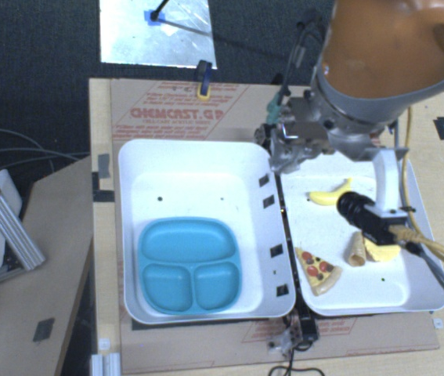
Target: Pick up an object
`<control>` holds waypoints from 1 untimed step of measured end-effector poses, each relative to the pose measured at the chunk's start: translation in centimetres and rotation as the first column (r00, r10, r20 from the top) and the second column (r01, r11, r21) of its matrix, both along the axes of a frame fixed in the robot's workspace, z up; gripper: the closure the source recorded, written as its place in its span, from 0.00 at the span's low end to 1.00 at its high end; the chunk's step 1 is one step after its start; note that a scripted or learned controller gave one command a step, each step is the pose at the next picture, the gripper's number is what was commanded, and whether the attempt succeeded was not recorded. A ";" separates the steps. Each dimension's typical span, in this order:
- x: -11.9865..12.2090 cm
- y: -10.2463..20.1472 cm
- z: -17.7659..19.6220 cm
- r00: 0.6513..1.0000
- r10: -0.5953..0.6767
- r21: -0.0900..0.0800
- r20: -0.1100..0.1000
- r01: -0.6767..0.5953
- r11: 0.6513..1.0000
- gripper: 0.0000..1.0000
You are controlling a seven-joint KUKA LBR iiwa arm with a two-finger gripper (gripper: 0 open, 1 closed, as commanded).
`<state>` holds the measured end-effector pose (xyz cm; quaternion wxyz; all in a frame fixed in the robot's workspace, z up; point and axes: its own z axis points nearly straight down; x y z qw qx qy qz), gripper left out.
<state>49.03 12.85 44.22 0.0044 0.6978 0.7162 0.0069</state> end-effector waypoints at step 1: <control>0.4 3.5 -8.3 1.000 -0.020 -0.005 -0.022 0.020 1.000 1.00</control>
